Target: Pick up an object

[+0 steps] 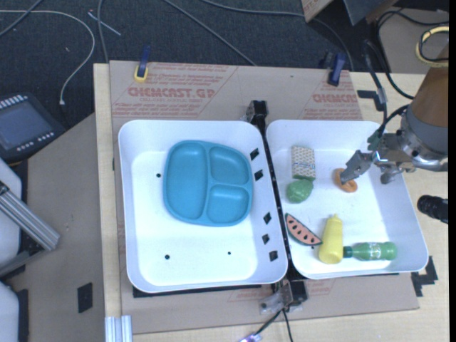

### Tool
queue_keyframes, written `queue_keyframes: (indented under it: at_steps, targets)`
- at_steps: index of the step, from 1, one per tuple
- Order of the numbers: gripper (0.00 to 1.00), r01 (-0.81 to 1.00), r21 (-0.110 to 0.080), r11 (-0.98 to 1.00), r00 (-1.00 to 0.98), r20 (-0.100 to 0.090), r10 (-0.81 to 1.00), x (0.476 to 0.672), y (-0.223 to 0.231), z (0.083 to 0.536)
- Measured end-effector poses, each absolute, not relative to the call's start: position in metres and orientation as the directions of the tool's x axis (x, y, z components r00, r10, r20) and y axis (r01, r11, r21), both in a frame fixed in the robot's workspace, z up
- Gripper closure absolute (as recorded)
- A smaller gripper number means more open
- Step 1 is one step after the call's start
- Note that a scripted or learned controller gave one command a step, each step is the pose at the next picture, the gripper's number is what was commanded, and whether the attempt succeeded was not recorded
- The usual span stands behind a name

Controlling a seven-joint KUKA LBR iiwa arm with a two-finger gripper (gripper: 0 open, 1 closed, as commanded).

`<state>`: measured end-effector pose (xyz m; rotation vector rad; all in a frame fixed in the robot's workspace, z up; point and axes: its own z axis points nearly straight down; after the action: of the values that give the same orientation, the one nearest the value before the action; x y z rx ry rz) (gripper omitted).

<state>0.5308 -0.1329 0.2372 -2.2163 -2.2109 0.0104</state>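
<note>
Objects for picking lie in the right bin [410, 212]. Standing at the bench, I count six of them. A patterned block [303, 162] sits near the bin's inner wall, with a green lumpy item [300, 190] just below it, the two touching or nearly so. A watermelon slice [302, 231] lies lower down, close to the divider between the bins. Beside it stands a yellow bottle [330, 239], and a green bottle [370, 251] lies on its side with its cap end against the yellow one. A small orange piece [348, 185] rests near the middle of the bin.

Gripper [370, 167] position: over the right bin's upper right area, entering from the right. One grey finger [354, 167] slants down to a point just above the orange piece. The fingers appear spread apart, and nothing is visible between them. Contact with the orange piece cannot be confirmed from this angle.

Left bin [135, 191] contents: one blue divided plate [207, 182] with three compartments, set toward the upper centre.
</note>
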Motion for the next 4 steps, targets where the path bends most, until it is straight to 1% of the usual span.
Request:
queue_keyframes:
  at_steps: [1, 2, 4]
  targets:
    - [0.0, 1.0, -0.001, 0.0, 0.0, 0.001, 1.0, 0.533, -0.133, 0.243]
    - [0.0, 1.0, -0.006, 0.0, 0.0, 0.003, 1.0, 0.532, -0.129, 0.2]
    - [0.0, 1.0, -0.006, 0.0, 0.0, 0.003, 1.0, 0.53, -0.117, 0.112]
